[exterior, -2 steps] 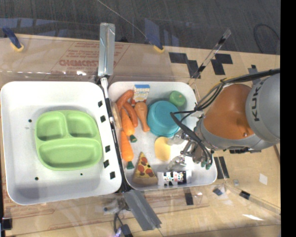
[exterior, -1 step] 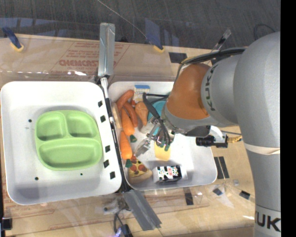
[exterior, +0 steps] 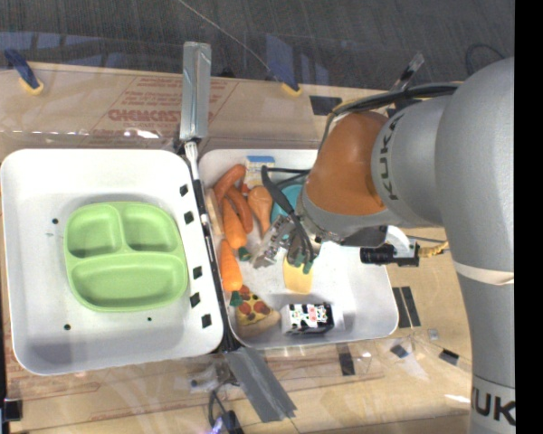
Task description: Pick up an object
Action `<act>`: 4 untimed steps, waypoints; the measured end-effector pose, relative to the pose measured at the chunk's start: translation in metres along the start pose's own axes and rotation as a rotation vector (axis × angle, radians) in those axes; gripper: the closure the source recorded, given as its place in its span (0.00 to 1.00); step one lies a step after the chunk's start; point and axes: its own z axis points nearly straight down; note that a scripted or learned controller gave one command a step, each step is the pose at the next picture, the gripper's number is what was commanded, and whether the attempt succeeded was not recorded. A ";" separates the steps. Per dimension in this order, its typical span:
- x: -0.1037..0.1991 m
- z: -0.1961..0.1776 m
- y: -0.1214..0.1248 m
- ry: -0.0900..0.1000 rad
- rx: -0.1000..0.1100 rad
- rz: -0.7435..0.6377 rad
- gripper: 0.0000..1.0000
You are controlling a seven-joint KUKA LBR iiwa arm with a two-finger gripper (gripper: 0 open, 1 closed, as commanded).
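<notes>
Fixed overhead view, looking down at a slant on both bins. Your arm reaches in from the right, and its gripper [exterior: 288, 245] hangs low inside the right bin [exterior: 371, 319]; whether the fingers stand apart or together cannot be told, as the orange band [exterior: 348, 165] and wrist crowd the view above them.

The left bin [exterior: 27, 242] carries a green divided plate [exterior: 125, 256]. The right bin holds the candidates: a cluster of carrots [exterior: 235, 211] along its left wall, a pale yellow block [exterior: 298, 278] near the middle, a pizza-slice toy [exterior: 252, 309] at the lower left, and a black-and-white patterned packet [exterior: 308, 316] by the lower wall.

Note the deciding relation. The yellow block lies just below the gripper in this view, apparently touching or nearly touching the fingertips, so it is likely the nearest thing to grasp. The carrots lie to the gripper's left, their long axes running roughly top to bottom of the view, parallel with the bin wall. Nothing is visibly held.
</notes>
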 end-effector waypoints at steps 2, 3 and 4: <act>0.040 -0.108 -0.053 0.002 0.002 -0.012 1.00; 0.023 -0.106 -0.100 -0.002 0.000 -0.136 1.00; 0.013 -0.160 -0.112 -0.005 0.001 -0.474 1.00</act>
